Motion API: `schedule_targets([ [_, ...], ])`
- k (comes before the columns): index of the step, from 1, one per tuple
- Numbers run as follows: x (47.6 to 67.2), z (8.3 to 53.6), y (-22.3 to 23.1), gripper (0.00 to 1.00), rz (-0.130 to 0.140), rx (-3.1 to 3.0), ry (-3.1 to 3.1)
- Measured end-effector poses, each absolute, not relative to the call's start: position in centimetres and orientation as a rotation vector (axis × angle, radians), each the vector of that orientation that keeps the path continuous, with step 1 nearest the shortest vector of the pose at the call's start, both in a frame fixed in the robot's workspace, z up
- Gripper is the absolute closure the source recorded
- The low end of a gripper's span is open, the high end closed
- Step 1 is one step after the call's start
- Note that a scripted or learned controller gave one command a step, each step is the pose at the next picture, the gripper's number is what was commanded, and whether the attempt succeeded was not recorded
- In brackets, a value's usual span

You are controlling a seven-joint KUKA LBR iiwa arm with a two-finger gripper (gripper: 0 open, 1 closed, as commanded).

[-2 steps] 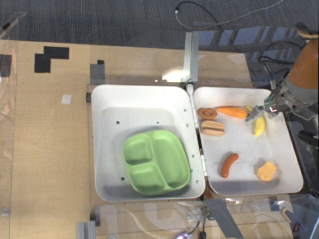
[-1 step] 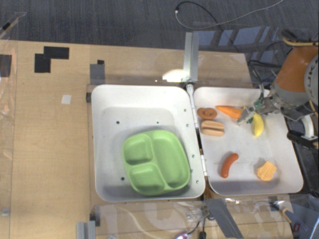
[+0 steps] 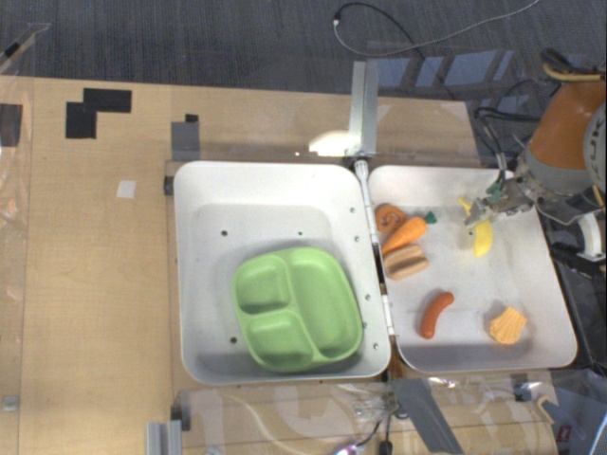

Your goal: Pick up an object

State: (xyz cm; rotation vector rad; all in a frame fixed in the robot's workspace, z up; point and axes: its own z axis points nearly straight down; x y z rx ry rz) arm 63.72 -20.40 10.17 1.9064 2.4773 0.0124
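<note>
Landmark: I take the yellow banana (image 3: 483,239) as my reference; it lies in the right bin (image 3: 560,344), in the half toward the far rim.
Gripper: I see the gripper (image 3: 486,206) just beyond the banana's far end, coming in from the grey-and-orange arm (image 3: 561,140) on the banana's arm side.
Fingers: too small and cluttered for me to read; I cannot tell whether they are spread or pressed together. I see nothing caught between them.
Key relation: the banana lies directly on the near side of the gripper, almost under it, its top end close to or touching the tool; I cannot tell which.
Long axis: the banana runs roughly far-to-near, tilted slightly, so I judge a pinch across its short width is the sensible one.
Other candidates: carrot (image 3: 405,232), with the bread roll (image 3: 406,265) beside it, sits well apart from the banana toward the divider; sausage (image 3: 434,313) and orange wedge (image 3: 508,325) lie nearer the front rim than the banana.
Left bin: green tray (image 3: 297,307), far from the banana, beyond the divider.
Judgement: the banana is the nearest target; I expect a short drop and little sideways travel.
</note>
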Motion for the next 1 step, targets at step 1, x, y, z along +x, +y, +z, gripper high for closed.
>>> schedule_targets([
  [1, 65.38, 20.44, -17.39, 1.0, 0.007, 1.939, 2.461],
])
